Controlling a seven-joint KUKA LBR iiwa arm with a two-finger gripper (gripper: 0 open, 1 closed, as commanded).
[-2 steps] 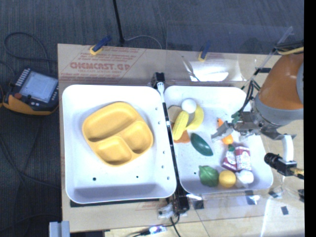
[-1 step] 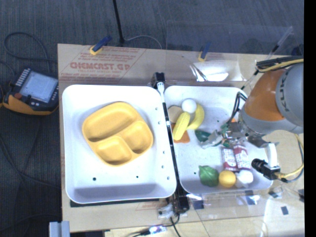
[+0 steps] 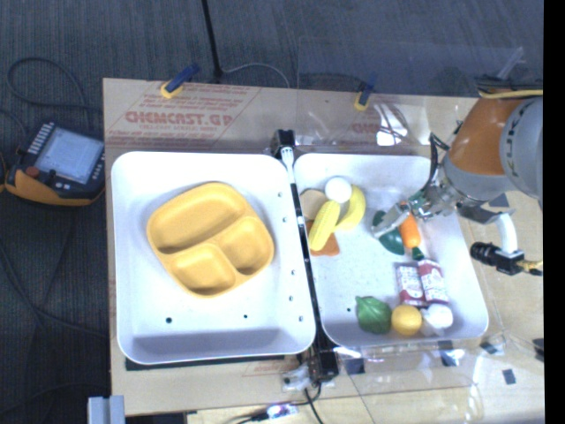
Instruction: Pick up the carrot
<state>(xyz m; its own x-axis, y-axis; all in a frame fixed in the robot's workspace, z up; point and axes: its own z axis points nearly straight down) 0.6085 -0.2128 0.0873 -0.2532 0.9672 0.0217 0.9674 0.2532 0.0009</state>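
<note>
Fingers (image 3: 408, 212) of the grey arm appear clenched on the small orange plastic carrot (image 3: 410, 232) in the right white bin (image 3: 459, 237), yet a shallow tip hold could slip.

Both white bins (image 3: 132, 263) look like smooth, glossy plastic; yellow divided tray (image 3: 210, 237) same, w/ soft sheen. Carrot (image 3: 410, 231) and banana (image 3: 325, 223) look like glossy plastic. Bench top (image 3: 190, 117) is matt brown cardboard w/ red print.

Bright, even overhead light; soft shadows; glare on the clear plastic sheet (image 3: 388, 126) at upper right; slightly soft focus throughout.
</note>
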